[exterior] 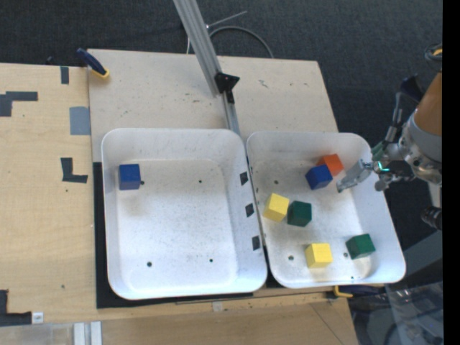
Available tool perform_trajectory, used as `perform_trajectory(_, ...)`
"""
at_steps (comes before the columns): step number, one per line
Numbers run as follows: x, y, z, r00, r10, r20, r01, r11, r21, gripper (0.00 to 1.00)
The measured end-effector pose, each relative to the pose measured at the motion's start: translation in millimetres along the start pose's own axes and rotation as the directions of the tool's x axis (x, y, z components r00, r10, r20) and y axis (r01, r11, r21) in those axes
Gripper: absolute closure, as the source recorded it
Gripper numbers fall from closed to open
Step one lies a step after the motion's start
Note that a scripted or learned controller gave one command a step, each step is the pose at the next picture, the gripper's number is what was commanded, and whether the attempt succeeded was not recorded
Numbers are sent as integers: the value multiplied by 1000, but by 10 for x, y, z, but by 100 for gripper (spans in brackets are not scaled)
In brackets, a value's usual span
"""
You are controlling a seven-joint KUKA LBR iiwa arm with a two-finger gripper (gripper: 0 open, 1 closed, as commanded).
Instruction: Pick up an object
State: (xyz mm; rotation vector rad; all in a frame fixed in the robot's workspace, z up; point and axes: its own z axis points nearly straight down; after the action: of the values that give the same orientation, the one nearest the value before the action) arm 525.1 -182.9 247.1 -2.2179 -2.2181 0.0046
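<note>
The right bin (pixel 287 146) holds several cubes: an orange cube (pixel 332 163) touching a blue cube (pixel 318 177), a yellow cube (pixel 277 207) against a dark green cube (pixel 300 213), and near the front a second yellow cube (pixel 318 254) and a green cube (pixel 360 246). One more blue cube (pixel 129 176) sits alone at the left side of the left bin (pixel 172 139). My gripper (pixel 363 180) hangs over the right bin's right rim, just right of the orange and blue pair. It is open, with nothing between its fingers.
A slanted metal rail (pixel 201 38) runs from the top down to the gap between the bins. A blue and yellow tool (pixel 92 62) lies on the bench at the far left. The arm's wrist (pixel 424 131) stands off the right bin's right side.
</note>
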Motion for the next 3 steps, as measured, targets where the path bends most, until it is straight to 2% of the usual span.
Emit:
perform_trajectory(1,1,9,-24,1000,-2,1,2,1000,-4,0)
perform_trajectory(3,58,-136,1206,1000,-1,-1,1,1000,3,0)
